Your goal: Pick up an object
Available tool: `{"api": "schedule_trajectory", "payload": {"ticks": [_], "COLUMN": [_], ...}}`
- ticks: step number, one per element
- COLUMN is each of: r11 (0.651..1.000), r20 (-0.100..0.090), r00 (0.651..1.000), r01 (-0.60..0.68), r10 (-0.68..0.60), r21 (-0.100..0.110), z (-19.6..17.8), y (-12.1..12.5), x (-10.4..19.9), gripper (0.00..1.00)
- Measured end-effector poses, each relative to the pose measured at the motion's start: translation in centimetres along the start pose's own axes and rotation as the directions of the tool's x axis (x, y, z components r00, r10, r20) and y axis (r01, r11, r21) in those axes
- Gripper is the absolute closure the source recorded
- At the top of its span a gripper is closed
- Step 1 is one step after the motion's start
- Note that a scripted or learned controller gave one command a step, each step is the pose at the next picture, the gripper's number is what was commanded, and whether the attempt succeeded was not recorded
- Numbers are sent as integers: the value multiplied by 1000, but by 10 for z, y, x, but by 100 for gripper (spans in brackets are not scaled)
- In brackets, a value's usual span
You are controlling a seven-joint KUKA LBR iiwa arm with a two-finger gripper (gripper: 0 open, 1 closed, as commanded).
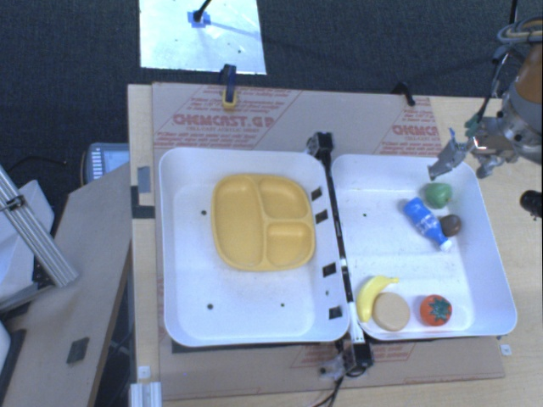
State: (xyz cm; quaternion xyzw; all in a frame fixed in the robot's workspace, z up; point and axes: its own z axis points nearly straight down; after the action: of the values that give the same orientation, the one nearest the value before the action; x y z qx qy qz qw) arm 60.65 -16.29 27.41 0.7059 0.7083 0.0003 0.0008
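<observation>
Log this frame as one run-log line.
phase: approach | gripper: above right bin far corner, nothing held | nearest: green ball | yellow tray: left bin

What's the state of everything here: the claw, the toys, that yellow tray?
Claw: open, raised over the right bin's far edge, holding nothing.
Yellow tray: flat in the left bin, compartments bare.
Green ball: resting in the right bin.
Blue bottle: lying on its side.
Banana: lying flat, touching the round cookie.
Tomato: sitting alone.
</observation>
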Motion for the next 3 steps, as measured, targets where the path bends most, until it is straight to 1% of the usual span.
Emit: {"api": "schedule_trajectory", "payload": {"ticks": [1,2,3], "r11": [1000,1000,1000], "r20": [-1,-1,-1], "r00": [1000,1000,1000], "r01": [-2,-3,2], "r10": [2,3,-2], "r21": [5,3,3], "z": [62,106,161], "y": [3,6,16], "x": [-2,-6,-6], "gripper": [0,0,0]}}
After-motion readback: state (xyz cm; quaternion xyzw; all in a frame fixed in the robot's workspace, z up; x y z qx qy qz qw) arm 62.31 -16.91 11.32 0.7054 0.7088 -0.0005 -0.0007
